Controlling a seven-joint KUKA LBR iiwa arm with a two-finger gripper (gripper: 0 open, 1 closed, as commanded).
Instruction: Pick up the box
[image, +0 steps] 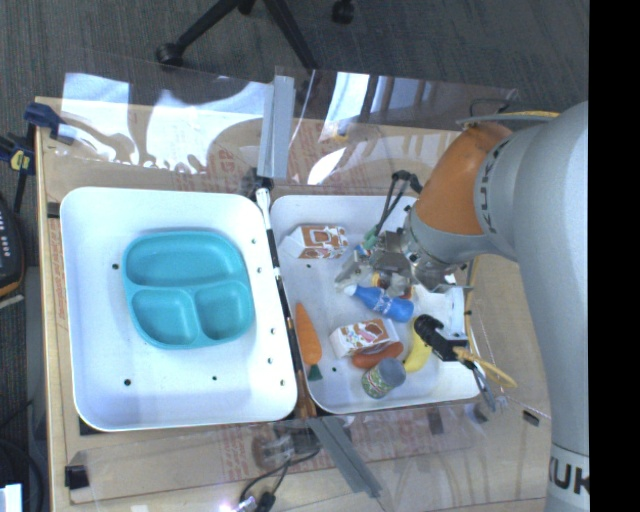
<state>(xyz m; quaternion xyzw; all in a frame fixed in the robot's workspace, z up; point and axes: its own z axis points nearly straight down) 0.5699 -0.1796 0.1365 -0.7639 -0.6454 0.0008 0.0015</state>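
Observation:
A small white box with orange-brown print lies flat in the right bin, near its far left corner. My gripper hangs over the middle of that bin, just right of the box and apart from it. It sits directly above a blue bottle. Nothing shows between its fingers. A second white and brown carton lies nearer the front of the bin.
The right bin also holds a carrot by its left wall, a red sausage, a banana and a round can. A teal divided tray sits in the left bin.

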